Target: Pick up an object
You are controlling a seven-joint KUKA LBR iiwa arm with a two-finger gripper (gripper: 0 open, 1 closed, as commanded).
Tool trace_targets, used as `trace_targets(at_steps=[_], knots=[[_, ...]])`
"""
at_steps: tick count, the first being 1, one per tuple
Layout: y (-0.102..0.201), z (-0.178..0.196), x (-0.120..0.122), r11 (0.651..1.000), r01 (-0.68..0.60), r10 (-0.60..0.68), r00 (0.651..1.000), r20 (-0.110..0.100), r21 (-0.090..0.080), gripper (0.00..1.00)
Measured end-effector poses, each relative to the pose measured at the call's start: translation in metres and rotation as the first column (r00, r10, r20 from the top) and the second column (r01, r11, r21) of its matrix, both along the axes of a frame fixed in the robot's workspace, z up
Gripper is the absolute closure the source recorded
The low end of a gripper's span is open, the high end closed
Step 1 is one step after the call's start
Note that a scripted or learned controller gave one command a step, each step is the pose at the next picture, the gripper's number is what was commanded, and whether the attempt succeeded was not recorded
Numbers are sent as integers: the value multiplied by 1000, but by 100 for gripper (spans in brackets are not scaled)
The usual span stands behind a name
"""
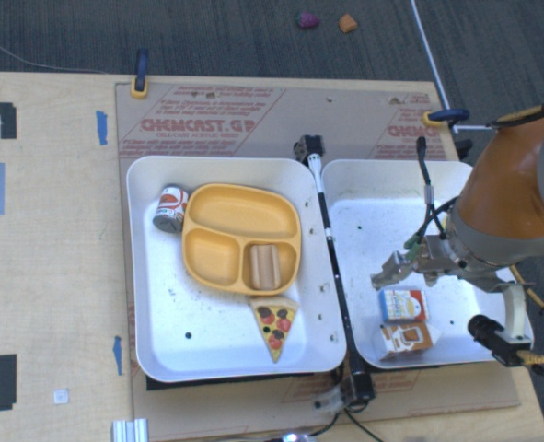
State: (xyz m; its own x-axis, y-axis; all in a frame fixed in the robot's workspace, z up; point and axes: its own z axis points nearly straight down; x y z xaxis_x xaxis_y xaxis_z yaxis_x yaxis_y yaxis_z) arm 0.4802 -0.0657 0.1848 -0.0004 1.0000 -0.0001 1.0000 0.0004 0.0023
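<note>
tray (218, 212): yellow | bins (152, 274): white | can (169, 208): red-white | pizza slice (275, 325): orange, dark spots

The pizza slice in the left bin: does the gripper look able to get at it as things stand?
Probably yes. The pizza slice lies flat on the left bin floor, just below the yellow plate, with nothing on top. The gripper hangs over the right bin, so it must cross the divide.

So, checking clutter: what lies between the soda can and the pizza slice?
The yellow divided tray, holding a hot dog, sits between the can and slice in the camera view.
</note>
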Motion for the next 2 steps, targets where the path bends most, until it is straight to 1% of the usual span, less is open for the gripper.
trace_targets(at_steps=[1,2], knots=[[-73,-87,13,1000,1,-1,1000,4,-2,0],[-73,-77,13,1000,2,-2,1000,8,-3,100]])
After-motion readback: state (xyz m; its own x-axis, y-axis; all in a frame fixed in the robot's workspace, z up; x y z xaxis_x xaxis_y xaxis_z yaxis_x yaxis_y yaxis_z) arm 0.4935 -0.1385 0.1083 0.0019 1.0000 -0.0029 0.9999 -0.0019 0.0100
